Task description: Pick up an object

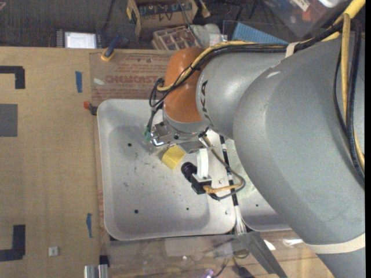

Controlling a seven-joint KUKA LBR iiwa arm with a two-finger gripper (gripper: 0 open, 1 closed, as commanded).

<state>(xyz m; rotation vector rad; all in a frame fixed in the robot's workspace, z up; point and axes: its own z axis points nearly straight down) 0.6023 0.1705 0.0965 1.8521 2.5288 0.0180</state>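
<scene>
**Ana:** Where the arm comes down, I count one small yellow block-shaped object (pixel 173 157), lying on the floor of the left shallow white plastic bin (pixel 116 172), a little above the bin's middle and toward its right side.

**Ben:** Is it held?

**Ana:** I cannot tell. The two-finger gripper (pixel 157 139) sits just up and left of the yellow block, tucked under the wrist, and whether its fingers are apart or together is hidden from this angle. The block looks to be touching or just beside the tool's underside; which of the two is unclear.

**Ben:** What else is close by?

**Ana:** One black fitting (pixel 194 177) on the arm's side, just right and below the block, with a black cable (pixel 229 185) looping from it. Above, one orange band (pixel 182 91) on the large grey robot arm (pixel 278 132), which covers most of the right side.

**Ben:** How many bins?

**Ana:** Two. The second white bin (pixel 264 216) shows as a small patch at lower right, under the arm. Both rest on a brown cardboard-covered bench (pixel 46 155), which carries two strips of blue tape (pixel 79 81).
</scene>
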